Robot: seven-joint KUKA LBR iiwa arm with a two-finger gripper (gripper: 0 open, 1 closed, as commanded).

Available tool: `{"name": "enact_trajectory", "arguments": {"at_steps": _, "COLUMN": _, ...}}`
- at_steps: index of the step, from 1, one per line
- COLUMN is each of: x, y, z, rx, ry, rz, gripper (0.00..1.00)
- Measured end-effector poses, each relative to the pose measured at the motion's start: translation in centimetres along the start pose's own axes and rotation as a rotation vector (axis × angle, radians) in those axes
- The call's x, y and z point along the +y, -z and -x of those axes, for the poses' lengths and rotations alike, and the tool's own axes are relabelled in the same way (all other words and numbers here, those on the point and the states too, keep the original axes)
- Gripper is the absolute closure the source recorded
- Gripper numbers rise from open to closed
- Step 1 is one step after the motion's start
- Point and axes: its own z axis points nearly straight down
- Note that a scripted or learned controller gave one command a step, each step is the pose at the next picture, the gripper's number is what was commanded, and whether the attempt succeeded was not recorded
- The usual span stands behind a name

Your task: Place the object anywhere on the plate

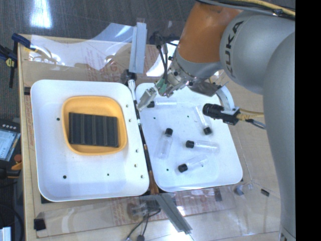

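A yellow plate [93, 107] with a dark ribbed centre lies in the left bin [45, 174]. Several clear vials with black caps lie in the right bin [225, 167]: one [164, 143] near the middle, one [201, 145] to its right, one [191, 164] toward the front. Another vial [203, 123] lies further back, under the arm. My gripper [147, 99] hangs low over the right bin's back left corner, close to the wall between the bins. A pale tube [164, 104] lies just right of it.
A black fitting with a cable [220, 112] juts over the right bin's back right part. The grey and orange arm [225, 34] covers the back of that bin. Clear plastic sheeting [75, 54] lies behind the left bin.
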Motion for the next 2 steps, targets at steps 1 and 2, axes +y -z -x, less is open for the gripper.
{"name": "enact_trajectory", "arguments": {"at_steps": 1, "x": 3.3, "y": -7.1, "z": -0.4, "rx": 0.003, "ry": 0.284, "rz": -0.003, "gripper": 0.00}}
{"name": "enact_trajectory", "arguments": {"at_steps": 2, "x": 3.6, "y": -4.5, "z": -2.8, "rx": 0.000, "ry": 0.258, "rz": 0.000, "gripper": 0.00}}
